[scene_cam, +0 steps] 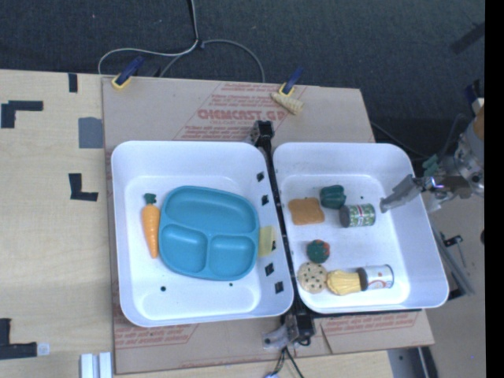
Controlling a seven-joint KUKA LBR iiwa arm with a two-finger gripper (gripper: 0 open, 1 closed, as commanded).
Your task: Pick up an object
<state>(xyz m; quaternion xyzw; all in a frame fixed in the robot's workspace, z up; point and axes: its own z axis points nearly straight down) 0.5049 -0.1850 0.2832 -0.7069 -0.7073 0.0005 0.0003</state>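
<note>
Blue tray (209,242), orange carrot (150,228), white bins (189,154), green pepper (332,196).

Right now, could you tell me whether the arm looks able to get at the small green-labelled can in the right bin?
Probably yes. The gripper hangs just right of the can, which lies on its side with open bin floor between them; the green pepper sits close on its upper left.

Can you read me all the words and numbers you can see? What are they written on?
"CHEMCAST GP": this is my best reading of the red print on the brown cardboard sheet under the bins; the same print repeats across it, too blurred to be sure.
Small tin can with a green label: print too small to read.
Can with a red-and-white label: print too small to read.
Nothing else carries readable text.
</note>
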